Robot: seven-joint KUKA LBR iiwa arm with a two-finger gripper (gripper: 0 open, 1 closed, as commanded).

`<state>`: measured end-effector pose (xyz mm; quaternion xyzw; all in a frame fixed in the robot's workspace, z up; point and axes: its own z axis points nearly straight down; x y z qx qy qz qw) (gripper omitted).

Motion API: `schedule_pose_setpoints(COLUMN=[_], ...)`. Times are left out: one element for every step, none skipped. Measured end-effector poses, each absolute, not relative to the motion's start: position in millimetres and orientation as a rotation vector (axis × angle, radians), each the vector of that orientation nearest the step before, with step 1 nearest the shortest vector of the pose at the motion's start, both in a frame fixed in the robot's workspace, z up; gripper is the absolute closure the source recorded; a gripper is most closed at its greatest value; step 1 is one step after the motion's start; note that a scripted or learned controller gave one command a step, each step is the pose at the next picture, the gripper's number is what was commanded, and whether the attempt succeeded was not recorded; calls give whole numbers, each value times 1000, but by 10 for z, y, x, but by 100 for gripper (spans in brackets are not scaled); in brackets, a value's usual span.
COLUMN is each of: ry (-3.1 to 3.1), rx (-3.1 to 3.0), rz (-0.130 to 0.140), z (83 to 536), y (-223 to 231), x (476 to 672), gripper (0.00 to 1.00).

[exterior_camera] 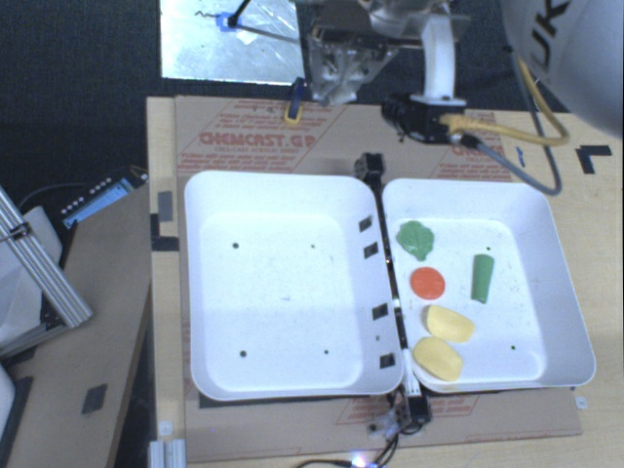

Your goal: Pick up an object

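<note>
Looking down on the bench [166,291], I see two white bins side by side. The left bin [278,188] sits below the jaws [336,84], toward the front of the bench. The jaws hang up high at the back, past the far rims of both bins, near the spot where the two bins meet.

Every toy is in the right bin [546,261], so all of them lie in front of the jaws and a bit to the right. Closest to the jaws is a green lump [416,239]. Just in front of it is a round orange piece [427,283]. Farther to the front are two yellow pieces, one [449,324] behind the other [438,358], and they look like they touch. Off to the right, well apart from the green lump, is a green stick [482,277]. Its long side runs from back to front.

I think the arm has to come forward and then go down to reach any toy. The green lump looks like the shortest trip.

The jaws touch nothing and hold no toy. I cannot tell if they are open or closed, because they look blurry and small.
</note>
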<state>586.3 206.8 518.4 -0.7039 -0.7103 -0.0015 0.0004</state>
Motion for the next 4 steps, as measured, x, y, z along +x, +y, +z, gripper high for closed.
schedule_pose_setpoints(ry=[-2230,-2218,-2232,-2229], rx=[-2213,-2216,-2221,-2217], rz=[-4,25,-29,-12], z=[5362,3399,4917,5387], y=[2312,2338,2341,2341], x=[5537,5238,5405,5260], gripper=[100,100,100,100])
